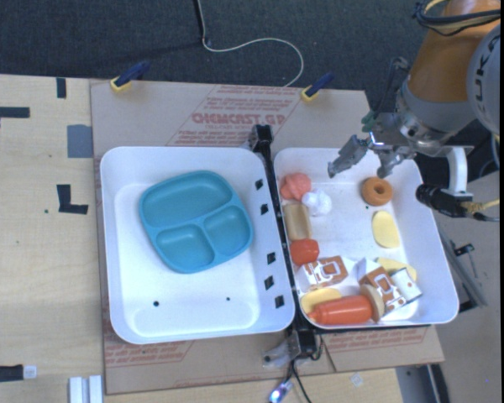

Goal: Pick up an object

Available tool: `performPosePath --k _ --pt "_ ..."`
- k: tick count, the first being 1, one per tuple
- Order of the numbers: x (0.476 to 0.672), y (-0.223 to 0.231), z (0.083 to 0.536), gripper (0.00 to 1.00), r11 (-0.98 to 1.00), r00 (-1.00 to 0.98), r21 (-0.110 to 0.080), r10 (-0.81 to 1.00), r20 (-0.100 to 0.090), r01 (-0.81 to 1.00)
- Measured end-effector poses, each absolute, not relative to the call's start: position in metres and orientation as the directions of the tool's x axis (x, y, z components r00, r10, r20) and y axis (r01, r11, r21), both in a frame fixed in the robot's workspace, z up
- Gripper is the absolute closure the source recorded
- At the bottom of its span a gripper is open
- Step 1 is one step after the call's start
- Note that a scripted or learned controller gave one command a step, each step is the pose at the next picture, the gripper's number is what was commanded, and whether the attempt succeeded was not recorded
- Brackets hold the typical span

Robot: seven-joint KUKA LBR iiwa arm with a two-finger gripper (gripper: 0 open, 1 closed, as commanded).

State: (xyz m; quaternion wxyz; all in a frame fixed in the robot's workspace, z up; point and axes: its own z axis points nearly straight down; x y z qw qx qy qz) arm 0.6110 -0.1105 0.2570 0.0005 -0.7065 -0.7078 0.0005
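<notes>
**Donut waits under the open gripper**

Donut [376,191] is my best guess for what gets picked up, because the gripper [369,163] hangs just above it and a bit to its left. It lies by itself near the far edge of the right bin [441,269], with bare white floor around it, so it looks easy to reach.

Let me go from big things to small, using the donut as my marker.

The grey and orange arm [450,53] comes in from the donut's right and above. It leans down so the gripper can point into the bin.

The left bin [118,250] is far to the donut's left. A blue plate [195,221] with three parts lies in it.

The other toys lie in the donut's own bin, so the arm has plenty to pick from. A red sausage [344,311] lies at the near edge, well below the donut. A tan roll [296,220] lies to the donut's left, by the wall between the bins. A yellow lemon shape [385,229] lies just below the donut. A pink lump [296,185] and a small white ball [318,201] lie to its left.

The two fingers [344,158] are spread wide apart. Nothing sits between them, and I don't think they touch the donut yet.
</notes>
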Motion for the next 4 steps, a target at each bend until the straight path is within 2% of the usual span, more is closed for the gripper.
performPosePath --k 1,2,3,4 --pt "0.597 -0.051 0.332 0.0 0.008 -0.008 0.007 1.0 0.001 1.0" --pt "0.596 -0.054 0.337 1.0 0.004 -0.004 -0.001 1.0 0.001 1.0" --pt "0.544 0.01 0.261 1.0 0.006 -0.006 -0.013 1.0 0.002 1.0" --pt "0.49 0.06 0.356 1.0 0.007 -0.007 0.006 1.0 0.003 1.0"
